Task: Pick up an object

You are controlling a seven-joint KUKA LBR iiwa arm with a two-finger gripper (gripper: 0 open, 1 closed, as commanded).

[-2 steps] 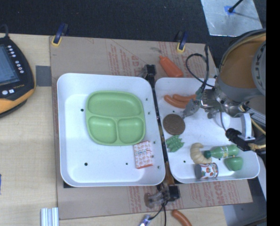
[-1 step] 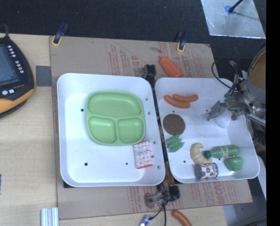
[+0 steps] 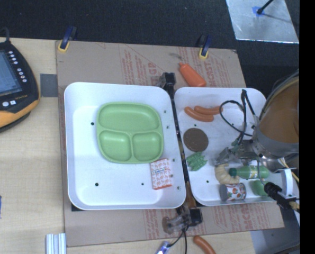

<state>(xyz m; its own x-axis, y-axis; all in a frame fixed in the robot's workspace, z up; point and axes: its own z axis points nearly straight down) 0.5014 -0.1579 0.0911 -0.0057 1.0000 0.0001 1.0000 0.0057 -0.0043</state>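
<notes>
Hand [image 3: 232, 155] sits low in the right white bin [image 3: 213, 97], lower right of frame; whether it is spread or pressed together cannot be told. Just beside it lie a green plastic bottle [image 3: 248, 171], a beige curved pastry [image 3: 224, 174] and a small printed can [image 3: 233, 192]. Judged risk: this crowding may cause a deflected or double grasp.

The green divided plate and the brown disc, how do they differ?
The green divided plate lies in the left bin; the brown disc lies in the right bin. The plate is far bigger than the disc. The plate is a rounded rectangle with three compartments; the disc is plain and round. Both lie flat on a white bin floor.
</notes>
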